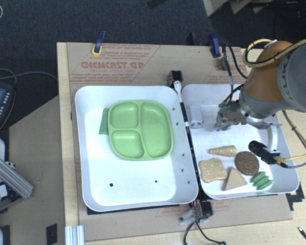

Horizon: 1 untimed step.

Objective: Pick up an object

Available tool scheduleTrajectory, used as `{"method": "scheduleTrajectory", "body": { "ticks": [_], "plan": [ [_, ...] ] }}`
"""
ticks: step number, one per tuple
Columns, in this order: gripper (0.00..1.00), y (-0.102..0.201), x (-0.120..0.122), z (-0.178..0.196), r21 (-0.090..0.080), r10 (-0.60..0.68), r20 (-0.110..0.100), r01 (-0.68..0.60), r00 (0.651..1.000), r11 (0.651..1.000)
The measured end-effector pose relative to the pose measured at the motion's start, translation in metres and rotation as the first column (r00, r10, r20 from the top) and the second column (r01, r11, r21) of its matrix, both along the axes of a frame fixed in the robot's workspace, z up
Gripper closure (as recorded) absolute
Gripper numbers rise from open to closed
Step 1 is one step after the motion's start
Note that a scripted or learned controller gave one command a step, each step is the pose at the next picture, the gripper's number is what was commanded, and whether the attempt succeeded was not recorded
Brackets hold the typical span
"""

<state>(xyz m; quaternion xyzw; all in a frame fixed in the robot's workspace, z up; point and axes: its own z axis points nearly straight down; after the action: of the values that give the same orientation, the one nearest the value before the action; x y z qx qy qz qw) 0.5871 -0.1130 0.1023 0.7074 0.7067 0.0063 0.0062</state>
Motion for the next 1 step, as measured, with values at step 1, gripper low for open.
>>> {"method": "scheduleTrajectory", "body": {
  "ticks": [1],
  "plan": [
    [1.0,-0.0009,0.0073,0.0626,-0.002,0.002,-0.011,-0.002,1.0,1.0]
  ]
}}
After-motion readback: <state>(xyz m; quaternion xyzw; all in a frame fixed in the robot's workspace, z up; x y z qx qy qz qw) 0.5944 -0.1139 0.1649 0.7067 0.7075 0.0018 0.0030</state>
